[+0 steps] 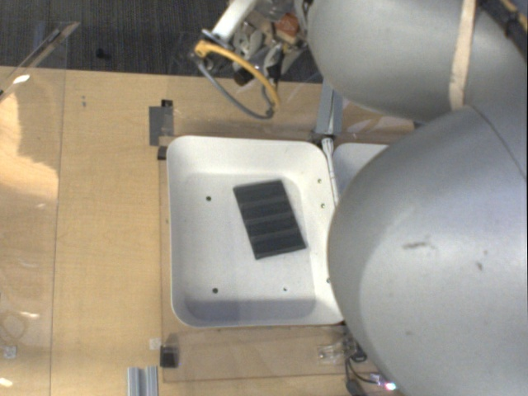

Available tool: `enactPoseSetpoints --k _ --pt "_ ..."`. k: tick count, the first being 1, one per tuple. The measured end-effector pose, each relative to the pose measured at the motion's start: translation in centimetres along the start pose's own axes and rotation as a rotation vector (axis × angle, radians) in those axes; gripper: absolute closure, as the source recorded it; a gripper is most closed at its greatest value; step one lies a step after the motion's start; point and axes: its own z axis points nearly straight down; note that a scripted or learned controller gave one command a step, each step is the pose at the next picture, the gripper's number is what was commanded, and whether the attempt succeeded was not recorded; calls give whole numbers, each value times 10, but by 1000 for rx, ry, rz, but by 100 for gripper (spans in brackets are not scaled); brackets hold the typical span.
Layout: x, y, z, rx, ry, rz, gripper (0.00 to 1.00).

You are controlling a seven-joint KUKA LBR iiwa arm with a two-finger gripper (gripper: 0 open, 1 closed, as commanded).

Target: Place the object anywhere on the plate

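A dark grey ribbed rectangular plate (269,219) lies flat in the middle of the left white bin (191,246), turned slightly off the bin's sides. My gripper (260,56) hangs high at the top of the view, beyond the bin's far edge, with a yellow cable looped around it. A small orange-brown thing (286,27) shows close to the gripper's end, and I cannot tell whether it is held. The large grey arm (429,246) covers most of the right bin (356,159).
The wooden bench (82,221) stretches to the left of the bins. Small black clamps (165,114) sit at the left bin's corners. Dark carpeted floor (107,15) lies beyond the bench's far edge.
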Motion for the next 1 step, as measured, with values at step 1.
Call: enactPoseSetpoints --k 1 --pt "1 4 -2 -2 8 589 100"
